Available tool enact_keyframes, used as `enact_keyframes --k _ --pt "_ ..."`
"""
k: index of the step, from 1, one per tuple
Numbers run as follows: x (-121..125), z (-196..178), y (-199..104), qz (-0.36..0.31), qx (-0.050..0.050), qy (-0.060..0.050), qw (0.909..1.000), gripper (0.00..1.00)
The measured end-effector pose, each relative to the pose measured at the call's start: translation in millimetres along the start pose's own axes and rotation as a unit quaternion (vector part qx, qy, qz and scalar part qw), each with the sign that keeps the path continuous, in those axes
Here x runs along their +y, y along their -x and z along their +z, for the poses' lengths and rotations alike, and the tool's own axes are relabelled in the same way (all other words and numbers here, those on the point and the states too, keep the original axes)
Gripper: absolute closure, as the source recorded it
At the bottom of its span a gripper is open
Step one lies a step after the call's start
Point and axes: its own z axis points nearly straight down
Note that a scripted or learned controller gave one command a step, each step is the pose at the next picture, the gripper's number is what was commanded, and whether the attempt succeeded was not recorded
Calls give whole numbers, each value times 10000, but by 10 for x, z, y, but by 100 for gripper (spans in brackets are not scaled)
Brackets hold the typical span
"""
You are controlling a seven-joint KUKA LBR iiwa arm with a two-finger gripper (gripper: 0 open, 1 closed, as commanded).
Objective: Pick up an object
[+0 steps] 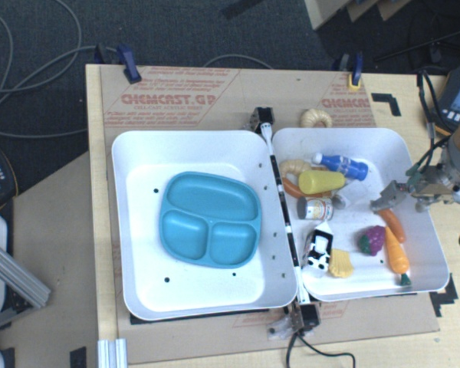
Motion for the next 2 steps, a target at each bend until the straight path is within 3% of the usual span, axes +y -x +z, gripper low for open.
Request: enact_keyframes --k 1,2 --pt "-268 1162 -80 4 26 -56 10000 0" --pt "-232 996 -65 6 -5 10 10000 100"
